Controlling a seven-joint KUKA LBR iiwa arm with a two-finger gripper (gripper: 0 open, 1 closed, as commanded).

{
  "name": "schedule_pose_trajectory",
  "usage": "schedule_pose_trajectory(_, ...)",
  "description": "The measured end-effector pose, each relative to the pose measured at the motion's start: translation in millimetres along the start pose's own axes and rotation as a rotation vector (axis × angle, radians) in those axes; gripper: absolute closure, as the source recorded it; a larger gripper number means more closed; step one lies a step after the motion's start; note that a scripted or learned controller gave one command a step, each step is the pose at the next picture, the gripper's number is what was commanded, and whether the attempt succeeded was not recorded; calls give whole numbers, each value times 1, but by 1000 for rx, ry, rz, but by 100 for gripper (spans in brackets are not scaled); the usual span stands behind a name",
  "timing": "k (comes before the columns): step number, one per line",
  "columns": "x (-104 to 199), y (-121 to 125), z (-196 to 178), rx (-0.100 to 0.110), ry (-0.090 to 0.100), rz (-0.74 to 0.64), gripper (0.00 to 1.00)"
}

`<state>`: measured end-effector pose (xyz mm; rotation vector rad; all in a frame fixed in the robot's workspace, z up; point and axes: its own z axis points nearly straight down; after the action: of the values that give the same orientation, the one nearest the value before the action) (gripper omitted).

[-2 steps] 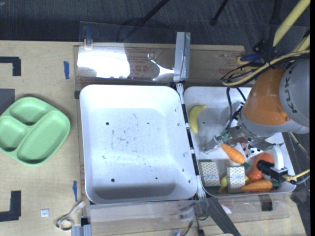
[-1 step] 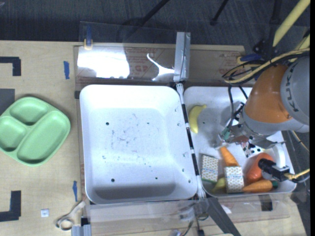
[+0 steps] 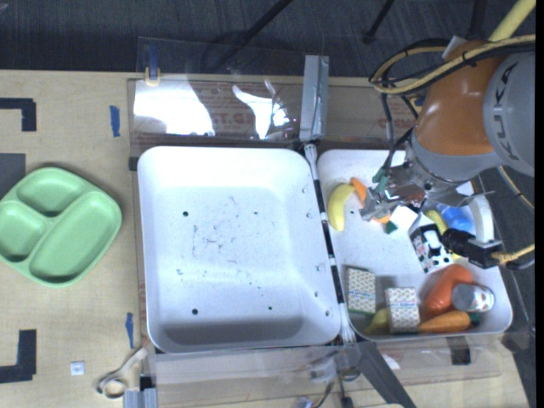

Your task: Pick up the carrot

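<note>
While the carrot (image 3: 445,321) is lying at five o'clock in the right bin (image 3: 501,313), I'm hovering the end effector (image 3: 380,206) near the banana (image 3: 339,206); its grip state is unclear.

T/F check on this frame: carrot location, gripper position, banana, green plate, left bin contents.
1. The carrot lies at the near edge of the right bin. True.
2. The gripper is directly over the carrot. False: it sits farther back in the right bin, beside the banana, well apart from the carrot.
3. The banana is in the left bin. False: it lies in the right bin, close to the divider between the bins.
4. A green divided plate rests on the bench outside both bins, left of them. True.
5. The carrot is between the gripper's fingers. False: it rests on the bin floor among other items.
</note>
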<state>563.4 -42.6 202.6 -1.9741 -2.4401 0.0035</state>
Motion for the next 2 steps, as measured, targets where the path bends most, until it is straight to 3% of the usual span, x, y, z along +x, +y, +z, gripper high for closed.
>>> schedule_pose_trajectory(1, 0, 0, 0, 0, 0, 0, 0)
schedule_pose_trajectory(2, -66, 40, 36, -1, -1, 28, 0)
